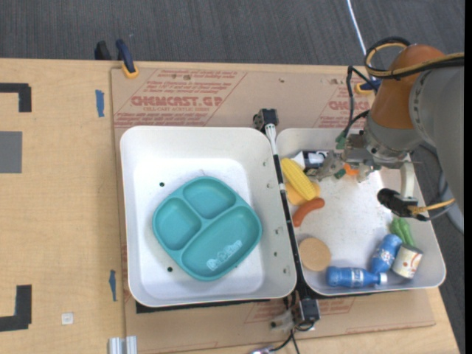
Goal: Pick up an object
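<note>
Jaws unreadable, can't tell their state, gripper [346, 164] low at the right bin's [435, 271] far edge beside the corn [298, 180], nothing lifted yet.

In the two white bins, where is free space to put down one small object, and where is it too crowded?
Left bin: bare floor along the top and left, around the teal plate. Right bin: one open patch in the middle, bordered by the sausage, the round cookie and the blue bottle. Crowded: its top, under the end effector, and its lower right corner.
</note>
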Robot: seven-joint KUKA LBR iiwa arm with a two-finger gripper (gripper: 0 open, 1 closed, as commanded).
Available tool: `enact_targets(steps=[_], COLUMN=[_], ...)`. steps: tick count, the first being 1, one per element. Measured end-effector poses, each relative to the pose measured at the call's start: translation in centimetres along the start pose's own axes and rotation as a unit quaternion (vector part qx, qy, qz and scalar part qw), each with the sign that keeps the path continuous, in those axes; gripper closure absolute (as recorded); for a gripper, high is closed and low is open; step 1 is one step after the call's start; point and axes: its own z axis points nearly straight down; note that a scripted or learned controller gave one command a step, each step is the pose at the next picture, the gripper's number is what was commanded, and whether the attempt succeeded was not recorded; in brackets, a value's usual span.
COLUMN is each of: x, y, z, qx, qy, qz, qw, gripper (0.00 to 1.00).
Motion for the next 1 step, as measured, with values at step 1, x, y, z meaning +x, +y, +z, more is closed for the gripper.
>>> enact_targets(steps=[1], x=[-6.85], y=[2.10], z=[1.08], qx=[0.010], qy=[0.010], qz=[-0.040], qw=[0.9991], gripper=[0.00])
